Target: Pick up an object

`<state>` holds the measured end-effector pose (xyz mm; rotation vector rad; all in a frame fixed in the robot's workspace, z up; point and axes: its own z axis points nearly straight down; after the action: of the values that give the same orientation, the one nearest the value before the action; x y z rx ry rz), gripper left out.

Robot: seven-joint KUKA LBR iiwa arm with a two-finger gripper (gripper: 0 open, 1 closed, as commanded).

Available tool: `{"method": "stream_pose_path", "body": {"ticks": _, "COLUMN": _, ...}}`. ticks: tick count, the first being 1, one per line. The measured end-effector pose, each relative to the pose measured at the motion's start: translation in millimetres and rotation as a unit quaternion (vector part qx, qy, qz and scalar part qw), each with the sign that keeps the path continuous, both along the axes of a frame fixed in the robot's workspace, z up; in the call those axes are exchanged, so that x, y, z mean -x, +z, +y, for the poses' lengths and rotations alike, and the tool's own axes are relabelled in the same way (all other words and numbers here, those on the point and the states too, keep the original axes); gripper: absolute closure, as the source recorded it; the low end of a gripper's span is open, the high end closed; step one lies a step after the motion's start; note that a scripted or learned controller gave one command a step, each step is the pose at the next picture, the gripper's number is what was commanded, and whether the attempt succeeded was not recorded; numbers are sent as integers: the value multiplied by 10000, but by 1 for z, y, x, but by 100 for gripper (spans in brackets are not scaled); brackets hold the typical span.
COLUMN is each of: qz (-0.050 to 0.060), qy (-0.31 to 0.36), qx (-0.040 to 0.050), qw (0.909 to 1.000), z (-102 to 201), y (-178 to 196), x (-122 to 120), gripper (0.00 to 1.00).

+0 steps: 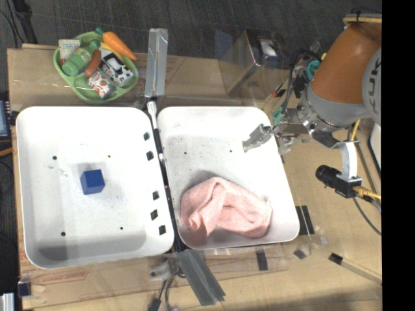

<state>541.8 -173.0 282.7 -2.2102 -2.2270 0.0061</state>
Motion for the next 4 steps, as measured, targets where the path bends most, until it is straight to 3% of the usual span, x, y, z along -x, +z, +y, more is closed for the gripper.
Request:
{"method": "stream_pose_path", "body": {"ticks": 1, "qz": 9, "qy": -92, "qx": -7, "qw": 10000, "z": 37, "y": -140, "x": 48, "gripper": 0}}
{"method": "stream_pose_path", "body": {"ticks": 2, "qz": -17, "qy": -33, "qx": 2, "qw": 10000, "z": 48, "y": -191, "x": 1, "gripper": 0}}
{"method": "stream_pose_path", "body": {"ticks": 3, "qz": -35, "qy": -11, "qx": 1, "qw": 10000, "z": -1, "y": -189, "x": 3, "gripper": 0}}
{"method": "stream_pose_path", "body": {"ticks": 4, "qz": -24, "qy": 15, "qx": 5, "qw": 10000, "z": -1, "y": -180, "x": 3, "gripper": 100}}
